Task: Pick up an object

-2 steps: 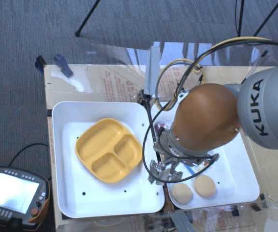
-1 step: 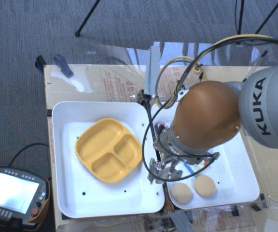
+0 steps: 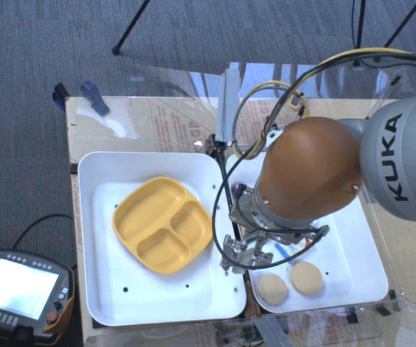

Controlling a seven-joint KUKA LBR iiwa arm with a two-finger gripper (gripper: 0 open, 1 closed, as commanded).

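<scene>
The scene was evenly and brightly lit from overhead, with soft, faint shadows. The white bins (image 3: 92, 194) were close to overexposed, their surfaces losing detail. A soft highlight sat on the arm's orange band (image 3: 309, 166). The handheld screen (image 3: 20, 288) glowed blown-out white. Focus was fair, slightly soft and grainy throughout.

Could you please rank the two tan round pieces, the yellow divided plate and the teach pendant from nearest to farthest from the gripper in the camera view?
From the gripper:
1. Left tan round piece, just below it in the right bin.
2. Right tan round piece, beside the first.
3. Yellow divided plate, in the left bin.
4. Teach pendant, on the floor, far left.
</scene>
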